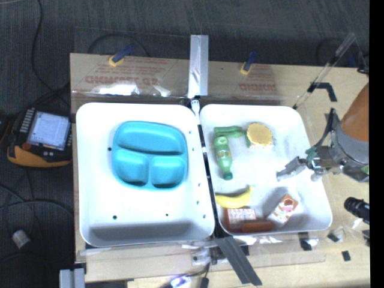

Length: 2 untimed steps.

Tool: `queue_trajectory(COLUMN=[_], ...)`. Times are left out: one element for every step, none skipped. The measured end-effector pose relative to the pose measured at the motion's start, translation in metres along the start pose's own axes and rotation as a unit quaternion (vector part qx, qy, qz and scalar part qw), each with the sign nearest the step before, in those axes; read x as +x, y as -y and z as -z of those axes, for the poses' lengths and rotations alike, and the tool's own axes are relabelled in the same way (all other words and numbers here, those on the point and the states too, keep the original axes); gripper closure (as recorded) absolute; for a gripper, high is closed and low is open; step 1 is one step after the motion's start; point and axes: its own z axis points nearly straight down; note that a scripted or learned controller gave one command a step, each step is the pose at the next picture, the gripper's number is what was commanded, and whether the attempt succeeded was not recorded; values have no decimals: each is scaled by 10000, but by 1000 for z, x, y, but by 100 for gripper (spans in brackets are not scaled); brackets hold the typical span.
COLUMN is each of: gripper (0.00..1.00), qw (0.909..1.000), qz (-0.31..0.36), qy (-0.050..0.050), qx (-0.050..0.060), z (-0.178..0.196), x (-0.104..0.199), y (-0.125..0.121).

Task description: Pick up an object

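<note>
Nearest the camera, along the right bin's [207, 179] six o'clock wall, a brown sausage-like piece [251, 225] is lying flat, with a dark snack packet [238, 214] touching it at twelve o'clock and a small carton [283, 210] leaning just at its three o'clock. A banana [233, 198] is curving right above the packet. Up at the carton's one o'clock, the gripper [290, 170] is hovering over bare bin floor, its fingers looking spread and gripping nothing. Farther back, a green bottle [224, 154] is lying at the gripper's ten o'clock, and a round yellow piece [260, 135] is sitting just at the bottle's two o'clock. In the left bin [96, 221], a blue divided tray [150, 155] is resting.
</note>
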Motion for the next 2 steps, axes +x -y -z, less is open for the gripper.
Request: queue_trajectory(gripper=[0,0], qw=[9996,9992], qz=[-277,390], qy=[-3,-9], qx=[-4,9], z=[28,-70], x=[34,83], y=[1,2])
